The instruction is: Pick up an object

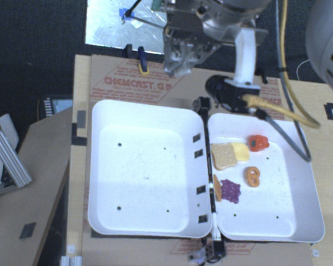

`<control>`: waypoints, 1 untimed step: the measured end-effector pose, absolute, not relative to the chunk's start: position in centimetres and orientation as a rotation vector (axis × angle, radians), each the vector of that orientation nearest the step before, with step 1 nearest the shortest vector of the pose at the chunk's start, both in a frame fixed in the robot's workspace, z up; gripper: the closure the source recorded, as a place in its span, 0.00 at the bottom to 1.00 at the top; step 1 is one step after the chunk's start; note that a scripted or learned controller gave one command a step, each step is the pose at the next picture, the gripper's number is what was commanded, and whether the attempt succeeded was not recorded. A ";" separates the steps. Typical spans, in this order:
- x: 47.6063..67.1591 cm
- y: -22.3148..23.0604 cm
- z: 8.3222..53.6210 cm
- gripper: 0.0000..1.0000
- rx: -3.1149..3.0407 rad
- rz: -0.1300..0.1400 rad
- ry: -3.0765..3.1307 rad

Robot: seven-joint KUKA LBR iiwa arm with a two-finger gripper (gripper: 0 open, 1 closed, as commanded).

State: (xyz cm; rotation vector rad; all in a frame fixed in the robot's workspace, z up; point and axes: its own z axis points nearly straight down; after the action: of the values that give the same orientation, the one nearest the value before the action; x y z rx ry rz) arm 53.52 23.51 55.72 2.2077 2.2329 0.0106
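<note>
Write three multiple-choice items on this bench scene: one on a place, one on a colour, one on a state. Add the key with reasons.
1. Where do the food items lie?
A. left bin
B. right bin
C. on the cardboard

2. What colour is the grape bunch?
A. purple
B. green
C. yellow

3. Where is the gripper?
A. down inside the left bin
B. resting on the bread slice
C. raised above the bench's far edge

Key: B, the bread slice, pepper and pretzel all sit there; A, it looks purple; C, it hangs over the cardboard beyond both bins.
</note>
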 end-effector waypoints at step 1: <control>53.5 23.5 56.9 1.00 2.203 0.015 2.236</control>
State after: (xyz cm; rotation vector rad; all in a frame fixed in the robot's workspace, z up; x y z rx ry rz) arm 53.52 23.54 56.86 2.2033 2.2364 0.0148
